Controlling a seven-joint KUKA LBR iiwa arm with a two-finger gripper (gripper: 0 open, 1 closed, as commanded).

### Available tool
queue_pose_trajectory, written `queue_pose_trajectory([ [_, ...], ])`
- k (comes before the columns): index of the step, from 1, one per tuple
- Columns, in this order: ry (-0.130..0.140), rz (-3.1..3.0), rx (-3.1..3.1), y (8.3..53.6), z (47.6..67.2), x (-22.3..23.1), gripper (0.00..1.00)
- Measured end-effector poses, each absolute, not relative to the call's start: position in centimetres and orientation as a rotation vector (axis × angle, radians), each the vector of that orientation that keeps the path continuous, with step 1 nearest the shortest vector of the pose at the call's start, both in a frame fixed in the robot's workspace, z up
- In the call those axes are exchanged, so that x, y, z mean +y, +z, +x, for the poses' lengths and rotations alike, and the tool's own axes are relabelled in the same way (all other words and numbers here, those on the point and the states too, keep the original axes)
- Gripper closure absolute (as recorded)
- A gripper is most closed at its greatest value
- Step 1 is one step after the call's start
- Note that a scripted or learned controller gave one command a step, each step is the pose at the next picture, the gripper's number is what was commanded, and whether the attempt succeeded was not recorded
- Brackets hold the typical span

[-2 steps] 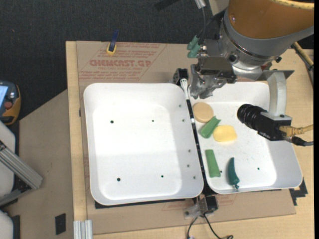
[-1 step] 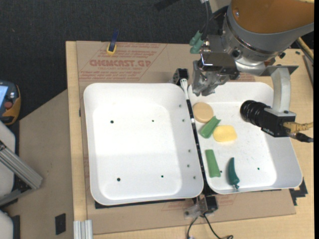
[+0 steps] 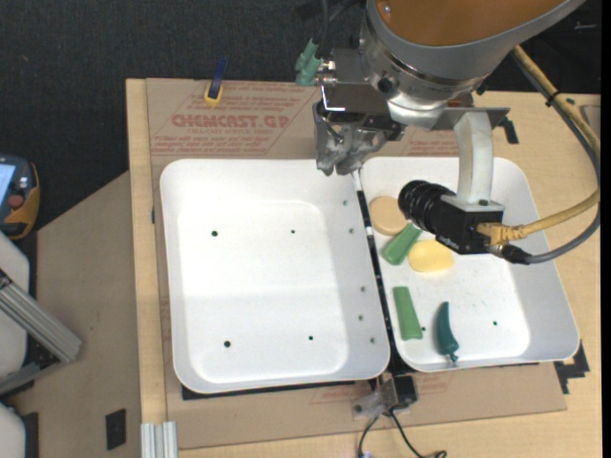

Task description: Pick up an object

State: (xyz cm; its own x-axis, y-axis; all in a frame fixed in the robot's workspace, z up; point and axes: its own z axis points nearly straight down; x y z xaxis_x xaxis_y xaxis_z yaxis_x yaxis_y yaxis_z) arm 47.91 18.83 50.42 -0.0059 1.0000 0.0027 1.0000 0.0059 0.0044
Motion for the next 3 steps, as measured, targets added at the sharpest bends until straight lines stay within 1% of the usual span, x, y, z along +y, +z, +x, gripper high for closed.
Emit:
queue_pose_trajectory([
  [1,0.008,2.217,2.222,51.4,48.0,18.6,1.00],
  [2,-0.012,2.222,2.226,45.2,50.0,21.3,1.00],
  [3,0.008,2.217,2.224,49.7,47.8,22.5,1.00],
])
